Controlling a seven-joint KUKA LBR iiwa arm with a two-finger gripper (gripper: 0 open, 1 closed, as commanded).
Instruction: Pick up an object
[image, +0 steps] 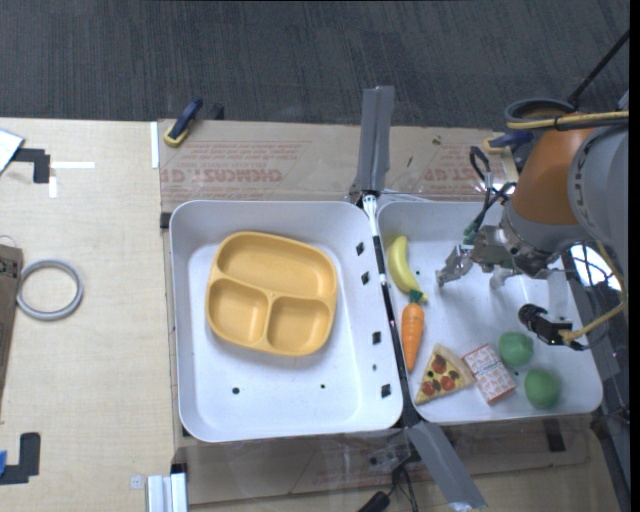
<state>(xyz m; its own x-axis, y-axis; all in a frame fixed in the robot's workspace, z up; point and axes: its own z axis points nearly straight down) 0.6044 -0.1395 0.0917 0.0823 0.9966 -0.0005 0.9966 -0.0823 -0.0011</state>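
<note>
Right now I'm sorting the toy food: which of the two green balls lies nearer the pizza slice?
The upper green ball, beside the red-and-white card; the other green ball sits lower, farther right of the pizza slice.

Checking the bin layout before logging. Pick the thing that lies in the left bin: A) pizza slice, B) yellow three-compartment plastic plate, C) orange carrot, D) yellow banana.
B: the yellow three-compartment plastic plate rests in the left white bin; the banana, carrot and pizza slice all lie in the right bin.
</note>
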